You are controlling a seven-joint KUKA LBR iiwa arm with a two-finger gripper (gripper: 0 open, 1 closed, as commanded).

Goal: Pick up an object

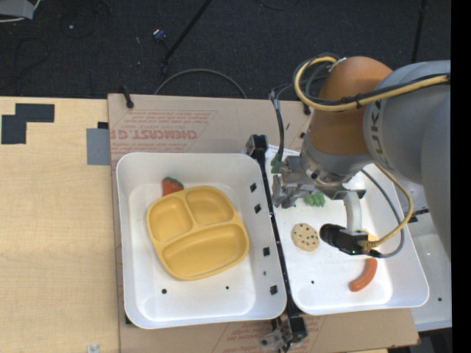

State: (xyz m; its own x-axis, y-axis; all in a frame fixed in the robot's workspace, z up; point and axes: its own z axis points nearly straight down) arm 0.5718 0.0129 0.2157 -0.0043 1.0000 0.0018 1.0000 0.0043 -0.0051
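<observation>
So the arm's wrist is hanging low over the upper-left corner of the right bin (412, 285), and the gripper (288, 194) is down near the divider between the two bins – can't tell if the jaws are released or clenched, the wrist body blocks most of that. Candidates to pick: a green toy (316, 198) just right of the gripper, partly under the wrist, a cookie (305, 237) a bit lower in frame, and an orange sausage-looking thing (363, 275) toward the lower right of that bin. Left bin (140, 285) has a yellow divided plate (197, 231) w/ a red-and-green veg (171, 185) peeking out at its upper-left edge. What could go wrong imo: gripper sits really close to the bin wall, so a descent here prob clips the rim or closes on nothing. The green toy is off to the side of the jaws, so it might just get nudged away. Also the cookie is flat – easy to slide off w/o a real grip.
</observation>
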